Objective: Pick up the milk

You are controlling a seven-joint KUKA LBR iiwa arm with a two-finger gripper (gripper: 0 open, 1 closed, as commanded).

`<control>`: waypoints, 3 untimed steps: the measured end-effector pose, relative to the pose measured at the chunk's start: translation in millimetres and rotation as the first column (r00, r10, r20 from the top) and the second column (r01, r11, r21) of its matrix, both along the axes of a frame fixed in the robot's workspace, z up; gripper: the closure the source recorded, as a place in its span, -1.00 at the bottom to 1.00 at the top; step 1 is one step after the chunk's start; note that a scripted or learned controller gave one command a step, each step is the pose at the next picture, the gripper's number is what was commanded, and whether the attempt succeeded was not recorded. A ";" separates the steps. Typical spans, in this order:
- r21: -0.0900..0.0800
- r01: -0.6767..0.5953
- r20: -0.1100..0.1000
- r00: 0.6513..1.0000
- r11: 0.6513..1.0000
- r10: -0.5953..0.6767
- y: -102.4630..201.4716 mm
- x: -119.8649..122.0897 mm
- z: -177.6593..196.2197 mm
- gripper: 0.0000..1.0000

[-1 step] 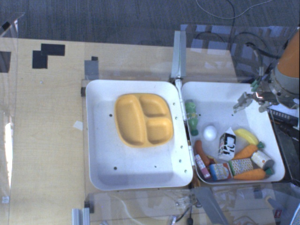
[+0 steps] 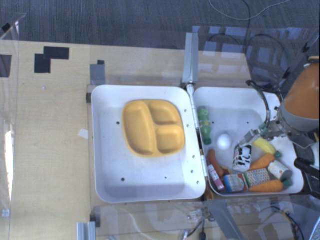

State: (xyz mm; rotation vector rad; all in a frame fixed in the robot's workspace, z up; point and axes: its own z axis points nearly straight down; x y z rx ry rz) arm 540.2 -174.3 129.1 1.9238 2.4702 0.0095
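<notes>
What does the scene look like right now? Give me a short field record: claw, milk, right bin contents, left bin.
claw: low in the right bin, just above the milk
milk: black-and-white carton, upright among the toys, touching an orange carrot
grip: fingers too unclear to judge
right bin contents: green bottle, white ball, second carrot, other small toys
left bin: holds a yellow divided tray
</notes>
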 end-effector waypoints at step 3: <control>0.003 0.039 -0.006 0.999 0.999 -0.039 174.6 -14.4 56.4 1.00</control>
